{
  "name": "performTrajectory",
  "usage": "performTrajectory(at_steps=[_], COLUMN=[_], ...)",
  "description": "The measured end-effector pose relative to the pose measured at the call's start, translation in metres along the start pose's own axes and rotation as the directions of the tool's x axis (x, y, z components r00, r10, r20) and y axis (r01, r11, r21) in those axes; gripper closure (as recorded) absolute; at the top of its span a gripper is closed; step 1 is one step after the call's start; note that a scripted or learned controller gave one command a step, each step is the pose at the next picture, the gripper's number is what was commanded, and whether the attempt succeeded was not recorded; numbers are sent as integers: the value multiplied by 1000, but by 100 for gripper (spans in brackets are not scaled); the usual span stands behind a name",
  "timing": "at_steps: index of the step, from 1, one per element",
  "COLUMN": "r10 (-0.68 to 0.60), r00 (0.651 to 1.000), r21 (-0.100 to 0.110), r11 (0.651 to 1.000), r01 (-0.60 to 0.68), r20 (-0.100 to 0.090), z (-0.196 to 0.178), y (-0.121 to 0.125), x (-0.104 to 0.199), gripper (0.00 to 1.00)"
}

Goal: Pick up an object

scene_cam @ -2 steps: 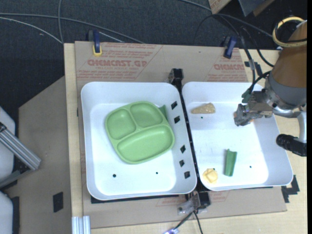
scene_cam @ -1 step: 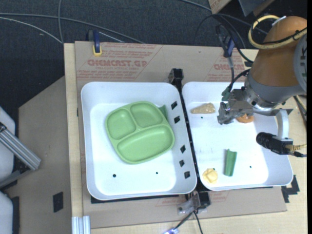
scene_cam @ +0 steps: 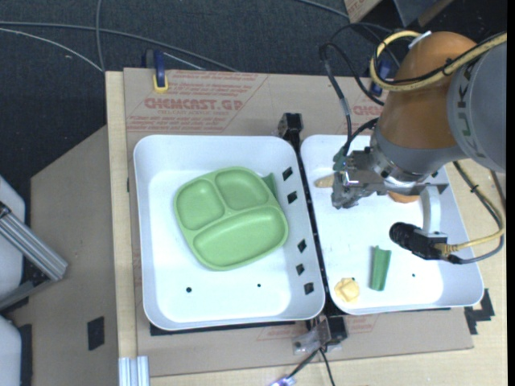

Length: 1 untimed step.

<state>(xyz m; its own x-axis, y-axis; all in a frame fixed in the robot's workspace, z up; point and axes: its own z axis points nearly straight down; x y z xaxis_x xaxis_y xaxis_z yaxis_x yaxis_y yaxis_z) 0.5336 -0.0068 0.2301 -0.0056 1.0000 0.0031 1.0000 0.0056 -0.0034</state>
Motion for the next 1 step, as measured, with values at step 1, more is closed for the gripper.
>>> performTrajectory(at_steps=[1], r10=[-1], r00=[1000], r21=[-4], r11=[1000], r01=[1], r20=[0], z=[-5], y=[0], x=[52], gripper=[100])
